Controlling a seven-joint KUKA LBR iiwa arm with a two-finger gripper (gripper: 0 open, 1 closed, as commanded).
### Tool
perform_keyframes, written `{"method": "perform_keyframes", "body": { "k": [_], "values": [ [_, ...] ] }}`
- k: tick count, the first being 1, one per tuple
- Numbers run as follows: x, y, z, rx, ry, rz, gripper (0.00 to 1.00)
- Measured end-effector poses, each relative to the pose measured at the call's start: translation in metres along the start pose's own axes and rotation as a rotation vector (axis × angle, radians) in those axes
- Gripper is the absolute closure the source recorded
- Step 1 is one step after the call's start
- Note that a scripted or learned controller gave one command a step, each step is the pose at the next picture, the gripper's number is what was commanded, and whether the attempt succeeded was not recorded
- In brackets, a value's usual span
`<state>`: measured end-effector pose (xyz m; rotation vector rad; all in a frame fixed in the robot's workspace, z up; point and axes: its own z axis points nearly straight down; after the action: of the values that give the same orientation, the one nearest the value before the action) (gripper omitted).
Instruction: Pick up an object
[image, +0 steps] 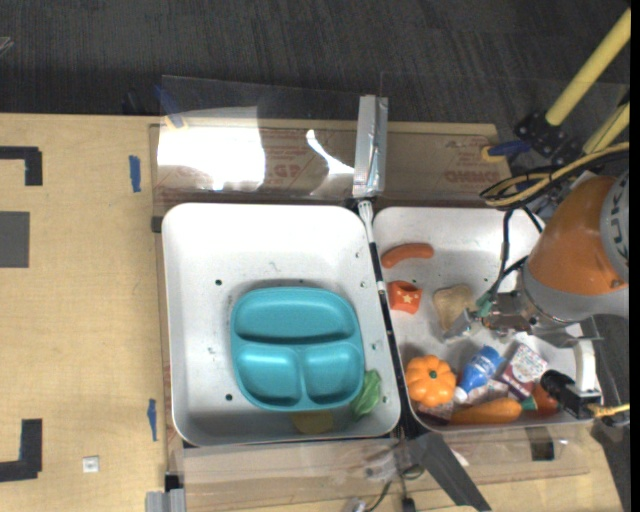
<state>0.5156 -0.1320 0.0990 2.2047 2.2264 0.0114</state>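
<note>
Item: gripper (497, 312), low in the right bin (470, 222); whether its jaws are released or clenched cannot be told.

Nearest, just left of the jaws: tan lump (452, 303).

Just below: blue bottle (480, 368), small packet (524, 366), carrot (488, 411).

Further left: red cube (405, 296), pumpkin (431, 381), sausage (407, 253) beyond.

Farthest left, in the left bin (190, 330): teal tray (295, 345), green piece (367, 392) at its corner.

Step, judged: approach, nothing seen lifted. Next: settle over one item, probably the tan lump, descend, clamp.
</note>
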Motion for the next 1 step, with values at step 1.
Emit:
{"method": "perform_keyframes", "body": {
  "k": [1],
  "values": [
    [0.0, 0.0, 0.0, 0.0, 0.0, 0.0, 0.0]
  ]
}}
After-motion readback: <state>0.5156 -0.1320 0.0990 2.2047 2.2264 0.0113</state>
